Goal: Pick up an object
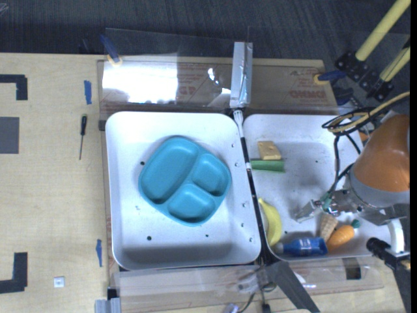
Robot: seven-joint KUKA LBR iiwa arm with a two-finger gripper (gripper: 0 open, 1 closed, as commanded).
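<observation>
My gripper (320, 208) hangs low over the right bin (296, 175), under the grey arm with its orange band (391, 158). Just below it lie a tan cone-shaped piece (326, 225) and an orange carrot-like piece (342, 235). A blue bottle (304, 245) lies along the bin's front wall, and a yellow banana (272, 222) rests by the left wall. A tan block (268, 150) and a green stick (267, 166) sit at the far left of this bin. Nothing shows as held.
The left bin (124, 175) holds a blue divided plate (186, 180). A clear panel and cardboard (195, 83) stand behind both bins. Black cables (345, 126) and yellow struts (384, 25) crowd the far right.
</observation>
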